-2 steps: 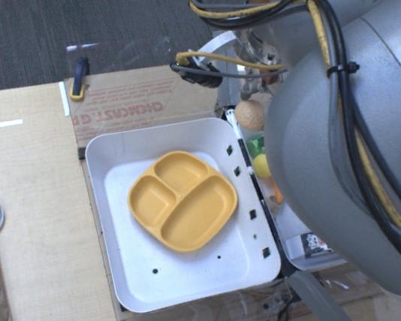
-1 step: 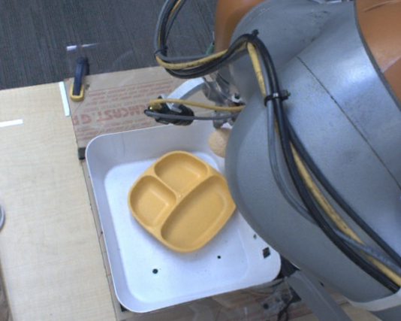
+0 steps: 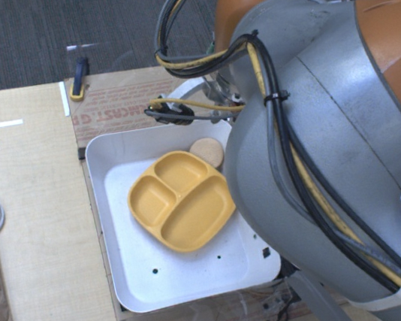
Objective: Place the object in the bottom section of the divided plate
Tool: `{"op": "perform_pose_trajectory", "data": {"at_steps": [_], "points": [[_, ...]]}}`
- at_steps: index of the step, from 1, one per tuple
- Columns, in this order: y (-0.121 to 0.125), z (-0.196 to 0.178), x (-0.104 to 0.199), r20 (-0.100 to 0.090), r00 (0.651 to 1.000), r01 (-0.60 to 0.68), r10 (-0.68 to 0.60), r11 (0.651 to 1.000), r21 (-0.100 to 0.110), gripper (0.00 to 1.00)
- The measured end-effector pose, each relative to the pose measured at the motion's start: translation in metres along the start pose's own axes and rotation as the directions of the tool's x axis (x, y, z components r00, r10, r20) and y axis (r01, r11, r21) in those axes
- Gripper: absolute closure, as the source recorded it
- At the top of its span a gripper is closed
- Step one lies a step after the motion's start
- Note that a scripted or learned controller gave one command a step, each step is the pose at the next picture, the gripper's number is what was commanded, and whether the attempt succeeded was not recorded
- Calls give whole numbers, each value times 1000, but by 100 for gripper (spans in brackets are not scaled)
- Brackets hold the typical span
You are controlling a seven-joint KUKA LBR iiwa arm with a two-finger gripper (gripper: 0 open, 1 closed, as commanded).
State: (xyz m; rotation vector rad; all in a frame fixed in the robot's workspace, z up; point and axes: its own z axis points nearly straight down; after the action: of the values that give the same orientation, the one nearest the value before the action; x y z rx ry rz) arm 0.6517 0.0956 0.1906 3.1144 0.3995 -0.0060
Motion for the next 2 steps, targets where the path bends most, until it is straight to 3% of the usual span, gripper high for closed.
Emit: {"op": "perform_pose_trajectory", "data": {"at_steps": [1, 2], "points": [[74, -3, -34, 1, 999, -44, 44, 999, 0, 0], [105, -129, -99, 0, 999, -53, 53, 999, 0, 0]]}}
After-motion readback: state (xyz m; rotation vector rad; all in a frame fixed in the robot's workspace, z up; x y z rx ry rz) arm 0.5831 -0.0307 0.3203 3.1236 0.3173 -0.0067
